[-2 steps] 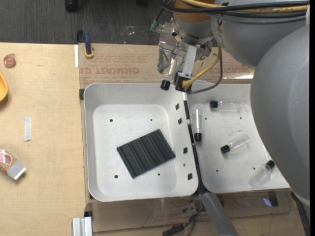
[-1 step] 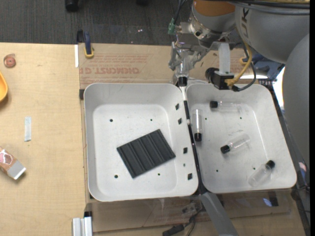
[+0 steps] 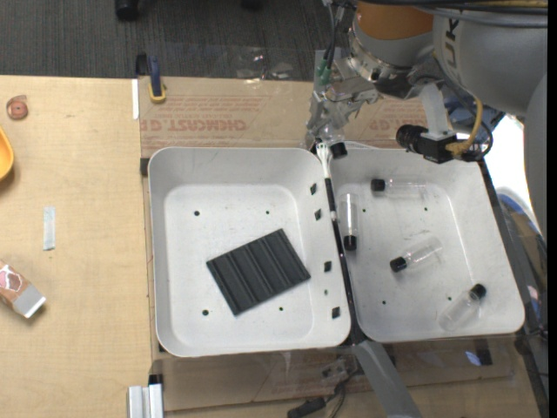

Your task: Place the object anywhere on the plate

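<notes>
Hovering over the far rim where the two bins meet, the gripper (image 3: 326,138) hangs from the arm (image 3: 418,24) at upper right; grip state: cannot tell. Left bin (image 3: 165,233) holds a dark ribbed plate (image 3: 258,271), tilted, near its middle, with bare white floor on all sides. Right bin (image 3: 496,233) holds four clear black-capped vials: one (image 3: 348,222) along the left wall, one (image 3: 396,185) far, one (image 3: 415,257) central, one (image 3: 461,307) near the right corner, all well apart.

The two bins (image 3: 174,320) look like smooth, slightly glossy white plastic. The dark plate (image 3: 258,270) is matt and ribbed. The vials (image 3: 416,256) are clear and glossy with black caps. The bench (image 3: 78,190) looks like pale matt wood.
</notes>
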